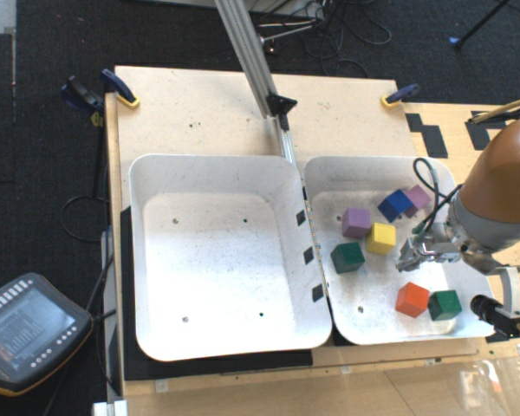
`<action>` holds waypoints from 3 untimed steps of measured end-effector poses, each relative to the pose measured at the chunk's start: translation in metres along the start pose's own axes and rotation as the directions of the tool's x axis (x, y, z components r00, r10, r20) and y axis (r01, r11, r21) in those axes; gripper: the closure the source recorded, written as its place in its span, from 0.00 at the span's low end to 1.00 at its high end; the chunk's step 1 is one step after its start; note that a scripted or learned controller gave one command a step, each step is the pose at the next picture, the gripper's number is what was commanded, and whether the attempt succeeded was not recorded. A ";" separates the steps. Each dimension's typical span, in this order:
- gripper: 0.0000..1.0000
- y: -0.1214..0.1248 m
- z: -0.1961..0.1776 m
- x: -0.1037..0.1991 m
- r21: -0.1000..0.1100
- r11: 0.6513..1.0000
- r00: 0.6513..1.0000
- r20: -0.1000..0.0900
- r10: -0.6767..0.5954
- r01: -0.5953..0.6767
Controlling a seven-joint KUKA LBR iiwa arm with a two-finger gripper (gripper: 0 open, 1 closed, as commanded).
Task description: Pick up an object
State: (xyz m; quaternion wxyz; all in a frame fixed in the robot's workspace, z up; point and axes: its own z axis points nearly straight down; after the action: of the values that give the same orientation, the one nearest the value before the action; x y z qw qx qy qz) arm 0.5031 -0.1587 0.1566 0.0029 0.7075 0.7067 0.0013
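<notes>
The pincer [413, 256] hangs low in the right bin [364, 328], between the yellow cube [382, 237] and the orange cube [412, 300]; its state I cannot tell. This looks like the approach step; next comes closing on one cube.

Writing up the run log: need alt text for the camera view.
The gripper hovers low in the right bin among seven small blocks, between a yellow block and an orange block. It holds nothing visible. The left bin sits beside it.
</notes>
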 end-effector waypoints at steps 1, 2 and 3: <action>1.00 0.002 -0.064 -0.003 -0.002 1.000 1.000 0.001 -0.004 0.004; 1.00 0.003 -0.081 -0.003 0.002 1.000 1.000 -0.001 -0.004 0.004; 1.00 0.019 -0.088 0.051 0.004 1.000 1.000 -0.004 -0.010 0.010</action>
State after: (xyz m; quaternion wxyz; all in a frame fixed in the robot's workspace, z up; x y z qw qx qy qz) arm 0.5212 -0.1076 0.2443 0.0003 0.7040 0.7102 0.0012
